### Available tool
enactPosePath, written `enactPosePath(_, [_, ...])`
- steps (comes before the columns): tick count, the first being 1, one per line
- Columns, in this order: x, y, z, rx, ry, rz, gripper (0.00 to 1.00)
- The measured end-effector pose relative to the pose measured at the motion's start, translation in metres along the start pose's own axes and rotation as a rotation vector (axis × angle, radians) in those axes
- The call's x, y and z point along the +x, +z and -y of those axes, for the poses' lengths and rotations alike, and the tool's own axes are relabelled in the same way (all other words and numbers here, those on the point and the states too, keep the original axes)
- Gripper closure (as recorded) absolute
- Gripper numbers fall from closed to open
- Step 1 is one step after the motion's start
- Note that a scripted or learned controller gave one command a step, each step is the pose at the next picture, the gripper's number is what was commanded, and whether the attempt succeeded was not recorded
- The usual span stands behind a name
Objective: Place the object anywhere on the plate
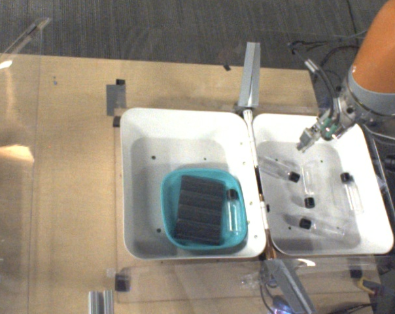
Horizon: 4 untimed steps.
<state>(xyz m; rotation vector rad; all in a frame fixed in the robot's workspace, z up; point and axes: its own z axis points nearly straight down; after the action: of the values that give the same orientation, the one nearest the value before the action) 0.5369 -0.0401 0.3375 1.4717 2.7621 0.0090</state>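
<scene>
Camera view: gripper (307, 140) hangs over the right bin's (374, 241) back edge, tip toward its back-left corner; whether the fingers are spread or closed, cannot tell. Four clear tubes with black caps (278, 169) lie scattered on that bin's floor, none in the gripper. Left bin (135, 175) carries the teal plate (168, 195) at its front-right corner, bearing a dark ribbed block (199, 209) and one clear tube (233, 213) along the plate's right edge.

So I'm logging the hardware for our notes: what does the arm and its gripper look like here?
The arm is bulky and rounded, with a broad orange band above a grey wrist ring. Dark cables loop beside it. The gripper is small, slim and metallic grey, with a touch of green on its body.
</scene>
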Motion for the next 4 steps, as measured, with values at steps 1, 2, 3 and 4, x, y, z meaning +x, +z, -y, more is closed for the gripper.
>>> enactPosePath(1, [0.0,0.0,0.0,0.001,-0.001,0.0,0.0])
enactPosePath(2, [-0.053,-0.101,0.061,0.0,0.199,0.004,0.0])
enactPosePath(3, [-0.053,-0.113,0.057,-0.008,0.188,0.011,1.0])
enactPosePath(4, [-0.105,-0.099,0.032,0.002,0.047,0.003,1.0])
